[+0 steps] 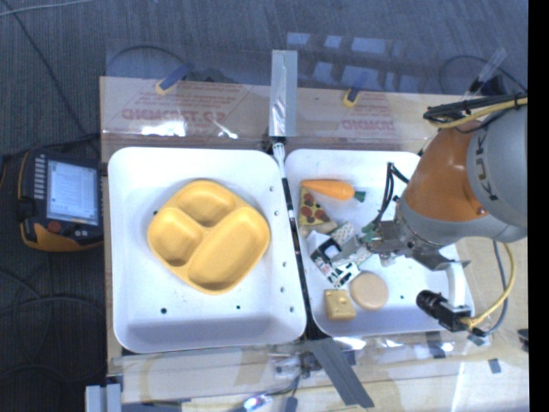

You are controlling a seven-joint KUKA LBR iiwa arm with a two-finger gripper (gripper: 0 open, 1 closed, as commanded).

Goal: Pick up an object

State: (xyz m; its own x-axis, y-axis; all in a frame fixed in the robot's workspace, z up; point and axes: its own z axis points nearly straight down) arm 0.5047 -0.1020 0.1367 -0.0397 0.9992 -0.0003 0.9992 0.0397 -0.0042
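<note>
Worktop (197, 110): brown board, taped, carrying two shallow white bins side by side.
Left bin (129, 316): smooth moulded plastic, holding yellow three-lobed divided dish (208, 233), glossy, centred.
Right bin (403, 316): pick candidates clustered toward left wall, likely within easy reach.
Arm (467, 187): grey, orange band, wrist low over cluster.
Gripper (347, 247): just above black-and-white patterned item (334, 264); state of fingers cannot be told.
Carrot (328, 190), tapered, orange.
Pizza slice (314, 212), flat.
Tan disc (370, 292), round.
Cheese cube (340, 305), yellow.

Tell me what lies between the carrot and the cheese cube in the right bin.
In the camera view, between the carrot and the cheese cube lie a pizza slice and, lower, a black-and-white item.
</note>
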